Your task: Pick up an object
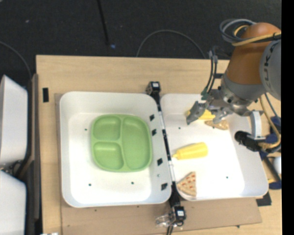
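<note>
The grey two-finger gripper (202, 112) hangs over the far part of the right shallow white bin (245, 180), reached in from the right under the arm's orange band. A small yellow object (200, 113) shows at its tip, seemingly between the fingers, though the view is too coarse to say whether it is truly pinched or merely lies under them; whether the fingers are spread or pressed together cannot be told. Just to the right of that, partly under the wrist, lies a tan, toast-like piece (220, 125).

Nearer the middle of the same bin lies a yellow plastic corn cob (190, 152) on its side, well apart from the gripper. At the bin's near-left corner, close to the divider, sits a wedge-shaped toy pizza slice with red spots (188, 184).

The left shallow white bin (73, 190) holds a light green plastic plate with three compartments (121, 142), lying flat near its centre. Both bins rest side by side on a pale wooden bench (98, 72).
</note>
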Controlling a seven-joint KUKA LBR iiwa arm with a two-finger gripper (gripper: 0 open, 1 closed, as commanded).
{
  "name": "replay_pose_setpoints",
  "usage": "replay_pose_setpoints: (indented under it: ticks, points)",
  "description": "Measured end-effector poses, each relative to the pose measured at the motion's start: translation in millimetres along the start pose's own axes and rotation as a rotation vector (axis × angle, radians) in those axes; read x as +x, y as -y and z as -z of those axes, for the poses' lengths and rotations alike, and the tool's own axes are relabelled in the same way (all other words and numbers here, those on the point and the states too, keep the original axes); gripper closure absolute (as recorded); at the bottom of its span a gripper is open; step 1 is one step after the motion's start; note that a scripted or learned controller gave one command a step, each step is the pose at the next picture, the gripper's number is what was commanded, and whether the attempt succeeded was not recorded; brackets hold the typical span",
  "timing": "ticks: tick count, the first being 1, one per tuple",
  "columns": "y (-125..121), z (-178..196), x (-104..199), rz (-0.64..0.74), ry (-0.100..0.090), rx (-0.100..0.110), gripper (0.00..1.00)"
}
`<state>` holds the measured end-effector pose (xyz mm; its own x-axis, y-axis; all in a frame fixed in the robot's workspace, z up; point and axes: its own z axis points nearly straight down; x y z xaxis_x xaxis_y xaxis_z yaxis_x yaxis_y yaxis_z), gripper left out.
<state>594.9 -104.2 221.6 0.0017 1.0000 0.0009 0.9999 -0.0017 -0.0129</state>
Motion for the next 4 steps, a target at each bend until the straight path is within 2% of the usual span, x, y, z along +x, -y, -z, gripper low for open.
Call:
replay_pose_setpoints:
  ticks: [1,2,3,4]
  points:
    - [-3,8,0,0.003,0.002,-0.015,0.0]
    - [-8,-37,-8,0.0,0.003,-0.012,0.0]
    - [-12,-100,-11,-0.002,0.002,-0.009,0.0]
    - [-12,-122,-13,-0.003,0.003,-0.011,0.0]
